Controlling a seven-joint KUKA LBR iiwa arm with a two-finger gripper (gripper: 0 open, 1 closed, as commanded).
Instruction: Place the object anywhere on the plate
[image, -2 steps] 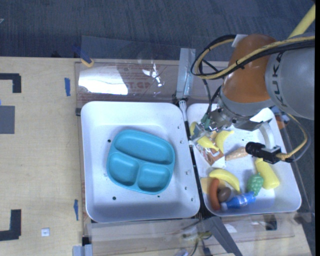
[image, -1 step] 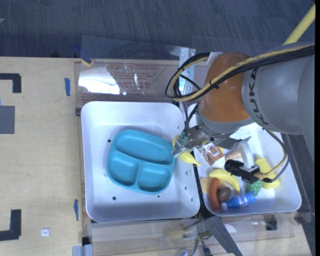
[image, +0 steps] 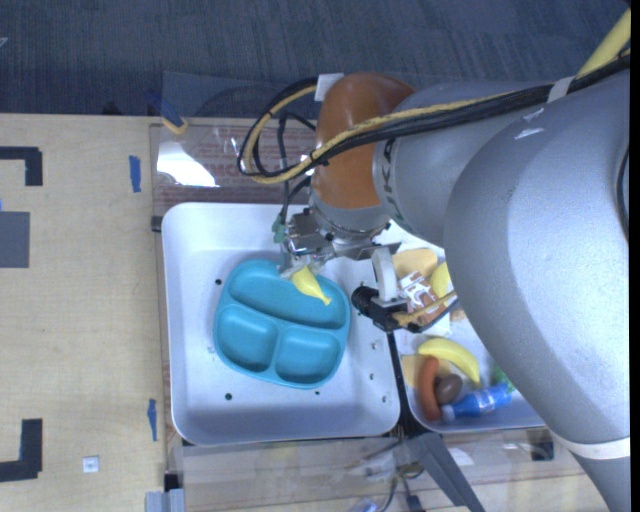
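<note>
Two white bins sit side by side on my bench; I see the blue plate (image: 280, 325) centred in the left bin (image: 190, 300), bare floor at 6 and 9 o'clock. The gripper (image: 303, 262) pinches the yellow object (image: 312, 285) over the plate's 1 o'clock rim.

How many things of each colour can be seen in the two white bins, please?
Blue: 2, the divided plate and a bottle.
Yellow: 3, a small piece at the plate's upper edge under the gripper, a banana, and an unclear item.
Red-brown: 1, an oblong item.
Total: 6, though the right bin is partly hidden.
</note>
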